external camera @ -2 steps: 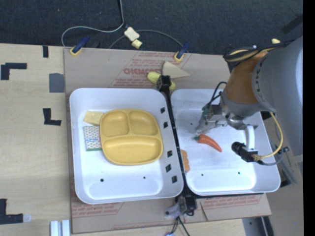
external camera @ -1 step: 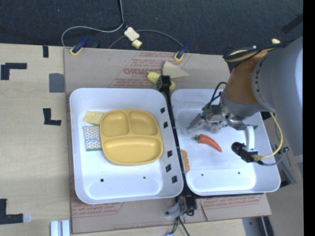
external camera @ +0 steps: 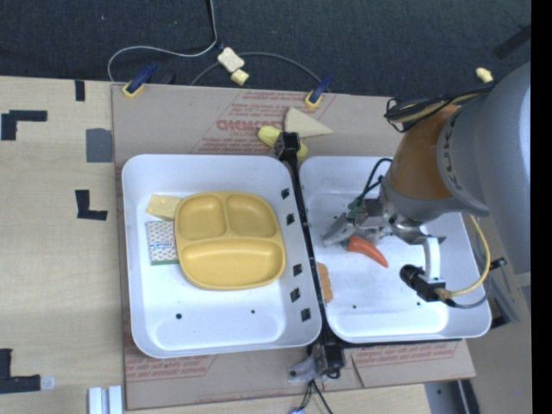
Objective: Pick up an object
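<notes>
Camera view is showing the grey arm (external camera: 483, 145) reaching in from the right of the frame, its gripper (external camera: 358, 222) hanging low over the right bin (external camera: 388, 317). I cannot tell how the jaws are standing. An orange carrot-shaped piece (external camera: 369, 250) is lying just below the gripper, near the frame's centre-right. A yellow divided plate (external camera: 228, 240) is sitting in the left bin (external camera: 216, 326).
</notes>
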Action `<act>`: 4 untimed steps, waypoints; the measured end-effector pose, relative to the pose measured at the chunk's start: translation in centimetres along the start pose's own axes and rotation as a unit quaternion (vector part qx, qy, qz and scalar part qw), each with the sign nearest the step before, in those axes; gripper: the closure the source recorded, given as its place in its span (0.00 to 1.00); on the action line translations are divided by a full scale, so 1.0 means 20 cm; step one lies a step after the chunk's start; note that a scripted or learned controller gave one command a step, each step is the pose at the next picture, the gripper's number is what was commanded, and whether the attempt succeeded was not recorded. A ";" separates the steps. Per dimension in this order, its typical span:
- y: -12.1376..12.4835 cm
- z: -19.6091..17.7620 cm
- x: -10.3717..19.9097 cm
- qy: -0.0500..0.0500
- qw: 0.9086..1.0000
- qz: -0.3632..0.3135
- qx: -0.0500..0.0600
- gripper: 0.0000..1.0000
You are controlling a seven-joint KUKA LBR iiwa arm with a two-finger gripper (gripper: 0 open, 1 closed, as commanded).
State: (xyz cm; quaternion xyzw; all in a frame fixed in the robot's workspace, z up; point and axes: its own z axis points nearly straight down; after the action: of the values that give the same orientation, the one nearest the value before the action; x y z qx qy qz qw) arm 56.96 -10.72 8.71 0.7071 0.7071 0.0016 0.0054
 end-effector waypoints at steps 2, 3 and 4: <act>0.00 -0.05 0.00 0.000 1.000 0.000 0.001 0.00; -0.25 0.00 0.02 0.001 1.000 0.000 -0.001 0.00; -0.24 -0.06 0.01 0.000 1.000 0.000 0.000 1.00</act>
State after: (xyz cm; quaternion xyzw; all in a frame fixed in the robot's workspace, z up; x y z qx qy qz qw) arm 52.09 -10.50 9.77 0.7072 0.7070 0.0016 0.0061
